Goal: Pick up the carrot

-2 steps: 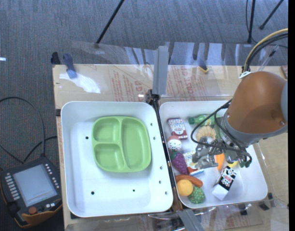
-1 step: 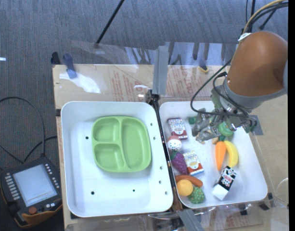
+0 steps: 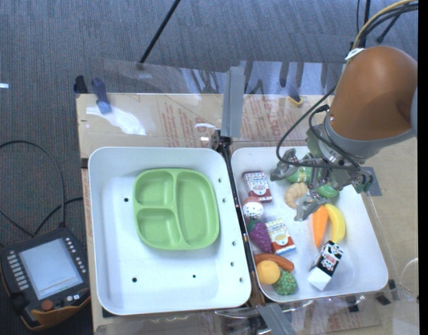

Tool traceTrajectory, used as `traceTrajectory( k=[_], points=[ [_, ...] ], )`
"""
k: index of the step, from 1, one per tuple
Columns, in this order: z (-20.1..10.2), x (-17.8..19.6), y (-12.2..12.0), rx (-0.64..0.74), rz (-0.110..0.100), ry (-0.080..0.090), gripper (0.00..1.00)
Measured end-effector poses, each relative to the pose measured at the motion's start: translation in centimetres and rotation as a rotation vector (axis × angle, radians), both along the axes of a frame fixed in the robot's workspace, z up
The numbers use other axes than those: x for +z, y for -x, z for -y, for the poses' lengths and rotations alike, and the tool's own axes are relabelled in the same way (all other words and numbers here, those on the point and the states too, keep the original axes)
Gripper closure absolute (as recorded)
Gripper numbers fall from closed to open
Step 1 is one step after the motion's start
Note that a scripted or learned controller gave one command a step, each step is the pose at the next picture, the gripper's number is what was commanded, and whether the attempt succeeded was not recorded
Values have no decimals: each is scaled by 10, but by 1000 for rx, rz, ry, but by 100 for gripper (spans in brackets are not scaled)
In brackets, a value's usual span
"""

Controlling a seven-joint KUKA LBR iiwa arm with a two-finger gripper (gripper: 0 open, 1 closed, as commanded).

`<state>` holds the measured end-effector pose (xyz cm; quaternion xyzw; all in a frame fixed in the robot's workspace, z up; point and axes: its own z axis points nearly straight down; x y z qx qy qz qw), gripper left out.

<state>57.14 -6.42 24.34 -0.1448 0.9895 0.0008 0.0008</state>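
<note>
We see one carrot (image 3: 319, 227) in the right bin (image 3: 373, 255), touching one banana (image 3: 335, 222). One green tray (image 3: 176, 208) in the left bin (image 3: 109, 257). End effector (image 3: 313, 202) just above the carrot top; we cannot tell its state.

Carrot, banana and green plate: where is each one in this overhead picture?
carrot (image 3: 319, 227): camera view, middle of its orange body.
banana (image 3: 336, 223): camera view, middle of its yellow curve.
green plate (image 3: 196, 208): camera view, floor of its large right compartment.
</note>
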Motion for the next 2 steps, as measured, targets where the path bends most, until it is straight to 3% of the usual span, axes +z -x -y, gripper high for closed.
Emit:
traceTrajectory(
  k=[1,2],
  points=[
    [66,-157,22,-17,-4,-1,0],
    [110,-154,50,282,9,0,0]
  ],
)
